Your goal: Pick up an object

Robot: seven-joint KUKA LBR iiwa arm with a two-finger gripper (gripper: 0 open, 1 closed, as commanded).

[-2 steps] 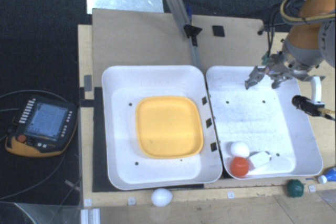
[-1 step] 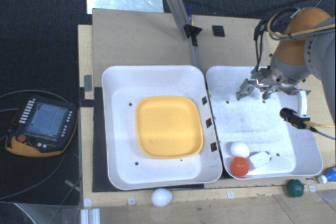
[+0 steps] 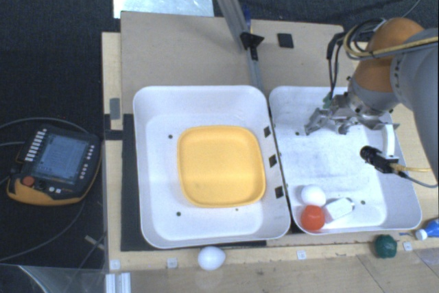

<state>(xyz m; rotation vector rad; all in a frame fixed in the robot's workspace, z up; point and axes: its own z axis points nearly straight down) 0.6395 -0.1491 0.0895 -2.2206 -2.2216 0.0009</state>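
The yellow plate (image 3: 221, 165) fills the left bin (image 3: 154, 216): broad, stiff and likely slick, with only its thin rim to pinch. The end effector (image 3: 322, 121) hangs over the right bin (image 3: 405, 216) near its far edge (I cannot tell how it is set). Better candidates lie in that bin's near corner: a white ball (image 3: 313, 195) touching a red ball (image 3: 313, 217), both probably light but prone to roll, so take one across its middle.

Two bins sit side by side — the left bin (image 3: 147, 168) holds a plate (image 3: 221, 165), the right bin (image 3: 401, 206) holds two balls (image 3: 313, 195) and a small block (image 3: 339, 206) at its near edge — the gripper (image 3: 322, 121) hanging over its far part.
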